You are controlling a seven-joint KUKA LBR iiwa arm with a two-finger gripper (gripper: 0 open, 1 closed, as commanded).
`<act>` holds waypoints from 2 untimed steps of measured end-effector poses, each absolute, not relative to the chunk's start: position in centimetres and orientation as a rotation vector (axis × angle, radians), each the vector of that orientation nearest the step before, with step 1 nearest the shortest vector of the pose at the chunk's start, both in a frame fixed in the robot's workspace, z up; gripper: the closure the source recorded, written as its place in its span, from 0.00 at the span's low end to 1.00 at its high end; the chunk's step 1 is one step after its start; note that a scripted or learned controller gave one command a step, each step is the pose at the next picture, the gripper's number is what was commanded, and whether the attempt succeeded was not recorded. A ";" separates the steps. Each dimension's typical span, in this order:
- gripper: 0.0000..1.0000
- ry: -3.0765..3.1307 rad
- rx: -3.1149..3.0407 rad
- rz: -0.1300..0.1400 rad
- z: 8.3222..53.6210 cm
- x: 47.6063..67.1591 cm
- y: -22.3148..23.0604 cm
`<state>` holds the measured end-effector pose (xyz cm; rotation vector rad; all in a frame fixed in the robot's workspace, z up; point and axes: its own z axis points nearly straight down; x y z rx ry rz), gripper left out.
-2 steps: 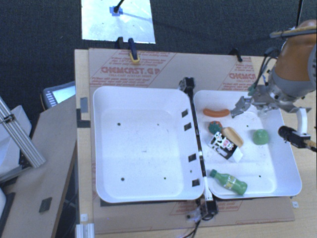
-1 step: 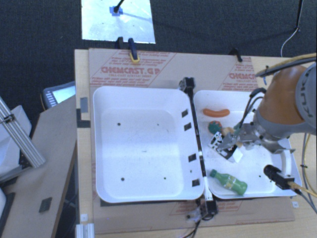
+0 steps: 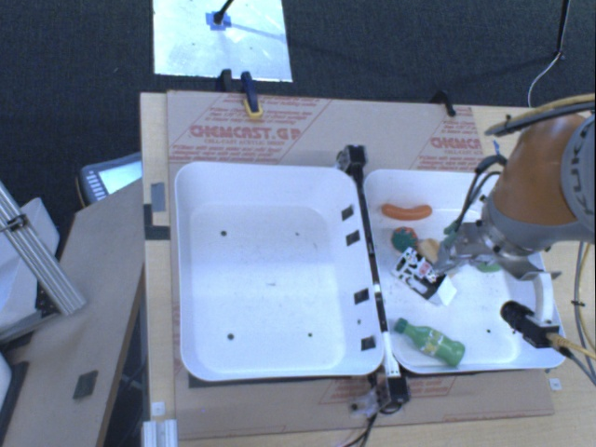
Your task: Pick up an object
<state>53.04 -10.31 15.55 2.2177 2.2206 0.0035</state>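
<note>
My gripper (image 3: 453, 252) reaches into the right bin (image 3: 484, 352) from the right and hangs low over its middle. Just left of and below it lies a black-and-white patterned box (image 3: 417, 272) with a small white piece (image 3: 447, 292) at its right end. A tan lump (image 3: 429, 248) and a dark green round thing (image 3: 402, 239) sit close to the gripper's left. An orange sausage-shaped toy (image 3: 408, 210) lies toward the bin's back. A green bottle (image 3: 429, 339) lies on its side near the front wall.
The left bin (image 3: 186, 250) stands beside the right one, with a black divider strip (image 3: 366, 250) between them. The arm's orange-banded body (image 3: 545, 180) covers the right bin's back right part.
</note>
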 end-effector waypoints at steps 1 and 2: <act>1.00 2.222 2.199 0.024 33.0 53.5 -5.5; 1.00 2.234 2.209 0.005 31.5 53.2 0.7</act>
